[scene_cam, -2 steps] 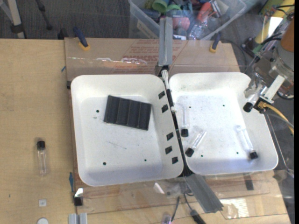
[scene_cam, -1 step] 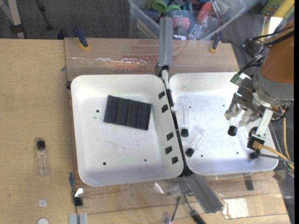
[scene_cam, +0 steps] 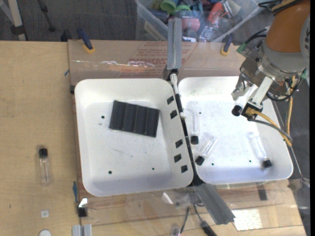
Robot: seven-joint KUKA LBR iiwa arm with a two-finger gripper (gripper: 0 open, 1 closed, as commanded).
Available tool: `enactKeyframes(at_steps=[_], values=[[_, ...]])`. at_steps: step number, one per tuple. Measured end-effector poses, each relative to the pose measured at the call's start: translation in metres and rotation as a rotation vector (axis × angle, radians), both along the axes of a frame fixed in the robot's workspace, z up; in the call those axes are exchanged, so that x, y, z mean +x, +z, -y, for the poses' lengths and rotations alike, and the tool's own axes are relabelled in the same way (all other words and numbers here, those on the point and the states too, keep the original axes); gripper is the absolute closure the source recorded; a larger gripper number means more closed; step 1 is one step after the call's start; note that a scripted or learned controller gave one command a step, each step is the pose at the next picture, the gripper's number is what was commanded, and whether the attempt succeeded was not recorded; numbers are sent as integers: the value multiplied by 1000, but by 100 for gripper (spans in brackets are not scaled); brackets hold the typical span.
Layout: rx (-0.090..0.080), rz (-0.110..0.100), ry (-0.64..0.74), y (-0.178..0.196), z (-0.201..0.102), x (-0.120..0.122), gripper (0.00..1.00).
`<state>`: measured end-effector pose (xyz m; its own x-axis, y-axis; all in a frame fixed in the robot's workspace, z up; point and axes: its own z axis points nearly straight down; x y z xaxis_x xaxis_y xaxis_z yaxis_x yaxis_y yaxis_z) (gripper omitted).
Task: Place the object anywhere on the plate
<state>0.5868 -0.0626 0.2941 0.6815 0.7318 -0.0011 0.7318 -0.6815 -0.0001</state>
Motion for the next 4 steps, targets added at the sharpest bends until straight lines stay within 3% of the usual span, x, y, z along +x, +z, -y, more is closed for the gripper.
enactKeyframes(at_steps=[1,2,3,4], values=[[2,-3,-16,-109,-4,-26,100],[0,0,-434,-37,-19,16,100],[2,3,-602,-20,-46,68,100],[0,-2,-622,-111,-97,-42,100]])
